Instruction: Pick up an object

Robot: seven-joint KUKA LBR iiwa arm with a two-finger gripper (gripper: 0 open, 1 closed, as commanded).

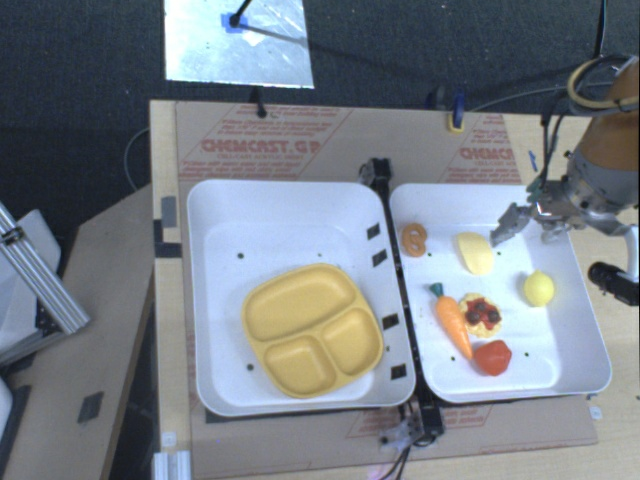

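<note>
In the camera view, the gripper (512, 224) is hovering over the right bin (570, 373), at its far right part. How far it is opened cannot be told, and nothing is showing between its fingers. A pale yellow piece (476, 253) is lying just beside it, to its lower left. A lemon (539, 288) is sitting near, below it. A pretzel (413, 237) is lying to its left. A carrot (453, 325), a small tart (482, 314) and a tomato (492, 357) are lying farther below. A yellow tray (312, 328) is resting in the left bin (215, 298), well apart.

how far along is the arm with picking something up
Nothing looks picked yet. The gripper hangs over the right bin, close to the pale yellow piece, with nothing visibly between its fingers. Carrot, tomato and lemon lie untouched. Grasping and lifting remain.
</note>
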